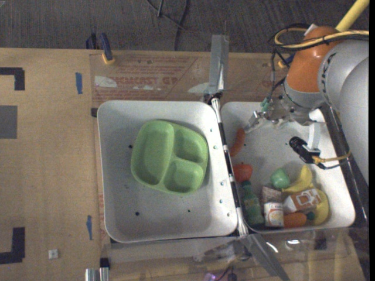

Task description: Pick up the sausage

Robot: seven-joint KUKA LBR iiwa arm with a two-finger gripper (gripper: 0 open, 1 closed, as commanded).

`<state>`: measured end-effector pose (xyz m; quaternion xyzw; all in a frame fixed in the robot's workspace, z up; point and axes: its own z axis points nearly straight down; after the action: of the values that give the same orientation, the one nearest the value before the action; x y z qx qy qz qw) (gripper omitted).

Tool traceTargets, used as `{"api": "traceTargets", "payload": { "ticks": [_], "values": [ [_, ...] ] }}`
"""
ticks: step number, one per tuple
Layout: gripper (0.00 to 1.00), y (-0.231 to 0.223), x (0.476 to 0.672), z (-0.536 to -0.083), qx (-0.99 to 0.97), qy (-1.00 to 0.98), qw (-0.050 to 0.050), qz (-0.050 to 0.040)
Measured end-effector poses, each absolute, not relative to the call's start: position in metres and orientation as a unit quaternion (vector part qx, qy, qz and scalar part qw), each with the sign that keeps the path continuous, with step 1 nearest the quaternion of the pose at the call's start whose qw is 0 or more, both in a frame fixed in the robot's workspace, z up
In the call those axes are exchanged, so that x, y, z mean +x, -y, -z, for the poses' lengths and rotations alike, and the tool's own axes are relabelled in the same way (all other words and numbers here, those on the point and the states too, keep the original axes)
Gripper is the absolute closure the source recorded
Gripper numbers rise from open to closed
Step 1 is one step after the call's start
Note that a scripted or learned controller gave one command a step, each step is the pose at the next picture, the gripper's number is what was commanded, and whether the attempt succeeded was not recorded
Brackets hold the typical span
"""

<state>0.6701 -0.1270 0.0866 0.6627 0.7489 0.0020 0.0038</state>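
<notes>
The sausage (237,141) is seen in the right bin (345,212), lying against the wall that this bin shares with the left bin (111,174). It is reddish-orange, slender, and tilted, with its upper end leaning away from that wall. Just below it, against the same wall, a red tomato (242,172) rests, and below that a green bottle (252,202). Further from the sausage, toward the bin's near corner, a heap is formed by a green pepper (280,178), a banana (302,179), a carton (304,201), a small can (273,213) and a carrot (295,219). In the left bin a green divided plate (170,156) is set.

The hand (262,115) is held above the far part of the right bin, up and to the right of the sausage and well apart from it; nothing is seen between its fingers. Whether it is spread or pressed together cannot be told, since the tip is small and blurred.

The step in hand is judged to be the approach. It would be done well if the hand were brought down and toward the shared wall until centred over the sausage's middle, with the fingers turned across its narrow width. Because 1 long side lies hard against the wall, little room is left for a finger there, so a slip is likely. The tomato should be kept clear of.
</notes>
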Motion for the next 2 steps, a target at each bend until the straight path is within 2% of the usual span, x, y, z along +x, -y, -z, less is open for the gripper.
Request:
{"api": "traceTargets", "payload": {
  "ticks": [2],
  "values": [
    [0.0,0.127,0.6701,-0.0866,0.663,-0.749,0.004,-0.002]
  ]
}}
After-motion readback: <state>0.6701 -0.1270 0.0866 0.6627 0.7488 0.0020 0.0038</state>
